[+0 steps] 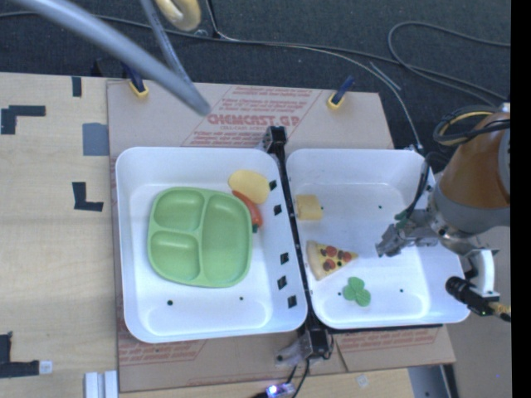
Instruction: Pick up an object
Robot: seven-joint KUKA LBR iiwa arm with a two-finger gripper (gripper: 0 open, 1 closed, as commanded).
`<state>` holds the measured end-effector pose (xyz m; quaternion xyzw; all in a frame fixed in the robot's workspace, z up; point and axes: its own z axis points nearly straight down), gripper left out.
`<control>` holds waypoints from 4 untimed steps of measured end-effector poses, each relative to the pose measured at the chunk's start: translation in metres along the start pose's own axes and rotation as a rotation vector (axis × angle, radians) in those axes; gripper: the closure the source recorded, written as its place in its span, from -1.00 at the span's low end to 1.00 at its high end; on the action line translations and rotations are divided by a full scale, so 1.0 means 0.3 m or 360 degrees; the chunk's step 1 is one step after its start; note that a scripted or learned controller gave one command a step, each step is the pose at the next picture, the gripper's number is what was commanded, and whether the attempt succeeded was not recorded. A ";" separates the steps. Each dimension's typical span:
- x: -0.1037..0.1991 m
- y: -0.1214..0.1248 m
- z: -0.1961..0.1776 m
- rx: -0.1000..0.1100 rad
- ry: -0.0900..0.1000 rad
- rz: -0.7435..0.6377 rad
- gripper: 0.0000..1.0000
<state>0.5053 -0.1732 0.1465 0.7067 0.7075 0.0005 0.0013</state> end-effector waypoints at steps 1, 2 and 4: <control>0.006 0.020 -0.207 -0.0004 -0.0001 -0.0001 1.00; 0.006 0.024 -0.365 -0.0002 -0.0001 -0.0001 1.00; 0.346 0.053 -0.354 0.0005 0.0004 -0.0010 1.00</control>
